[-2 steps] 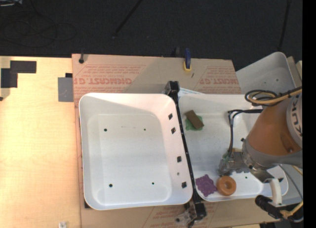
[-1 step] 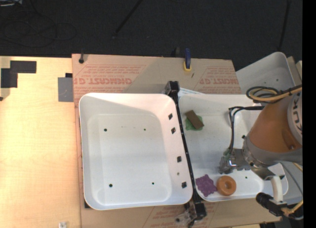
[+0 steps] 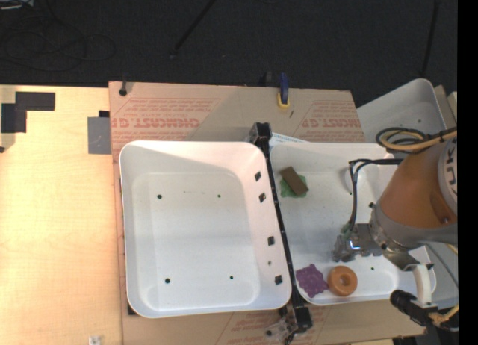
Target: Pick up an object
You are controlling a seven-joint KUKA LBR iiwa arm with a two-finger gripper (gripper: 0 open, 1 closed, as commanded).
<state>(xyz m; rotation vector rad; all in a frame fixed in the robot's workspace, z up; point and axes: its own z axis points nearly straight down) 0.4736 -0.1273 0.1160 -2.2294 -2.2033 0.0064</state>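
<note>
Bench, two white bins: right bin [image 3: 328, 187] holds gripper [image 3: 348, 245] (jaw state impossible to tell), orange ring [image 3: 343, 280] just below it, purple piece [image 3: 311, 279] beside.

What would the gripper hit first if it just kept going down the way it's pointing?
Probably the bare white floor of the right bin. The gripper points down just above the orange ring, with the purple piece beside that. Depth is unclear, so it might graze the ring.
</note>
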